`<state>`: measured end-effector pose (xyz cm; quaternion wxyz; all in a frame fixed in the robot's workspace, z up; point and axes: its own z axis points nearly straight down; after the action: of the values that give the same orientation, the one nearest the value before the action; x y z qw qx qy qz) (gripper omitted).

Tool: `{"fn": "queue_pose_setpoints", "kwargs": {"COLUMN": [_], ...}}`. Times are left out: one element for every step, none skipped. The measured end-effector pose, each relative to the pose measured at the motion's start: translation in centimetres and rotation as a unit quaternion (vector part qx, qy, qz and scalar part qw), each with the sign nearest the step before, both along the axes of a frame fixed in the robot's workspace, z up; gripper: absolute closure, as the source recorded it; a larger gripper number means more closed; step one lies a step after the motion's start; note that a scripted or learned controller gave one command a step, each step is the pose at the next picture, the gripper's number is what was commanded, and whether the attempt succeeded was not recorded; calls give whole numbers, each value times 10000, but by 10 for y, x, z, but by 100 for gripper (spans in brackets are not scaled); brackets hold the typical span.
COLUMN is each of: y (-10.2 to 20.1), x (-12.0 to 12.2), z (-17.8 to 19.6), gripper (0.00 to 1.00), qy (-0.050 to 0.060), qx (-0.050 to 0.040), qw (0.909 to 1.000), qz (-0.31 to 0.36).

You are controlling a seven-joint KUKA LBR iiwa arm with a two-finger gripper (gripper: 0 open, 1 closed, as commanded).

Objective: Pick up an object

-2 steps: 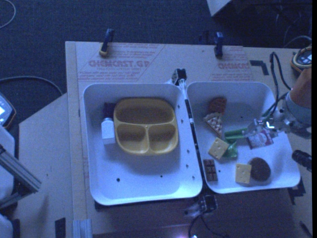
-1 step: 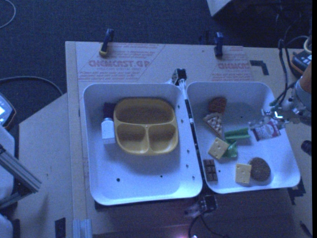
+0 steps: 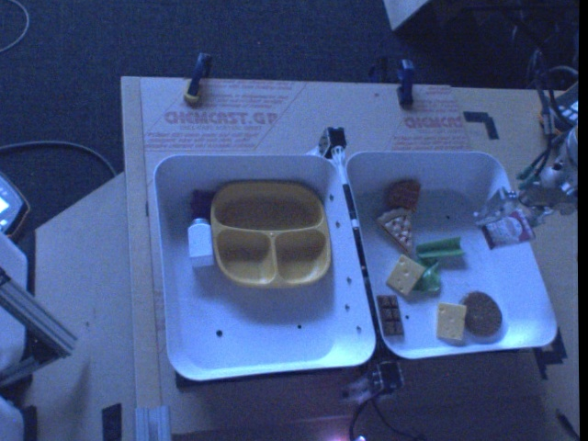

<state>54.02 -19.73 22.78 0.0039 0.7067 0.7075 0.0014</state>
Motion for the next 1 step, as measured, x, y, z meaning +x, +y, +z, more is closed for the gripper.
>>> {"fn": "queue_pose_setpoints", "kwargs": {"y": [52], "x": [-5], "z": [-11], "gripper": [100], "qy": [54], "qx": [33], "qw": [10000], "qz": [18]}}
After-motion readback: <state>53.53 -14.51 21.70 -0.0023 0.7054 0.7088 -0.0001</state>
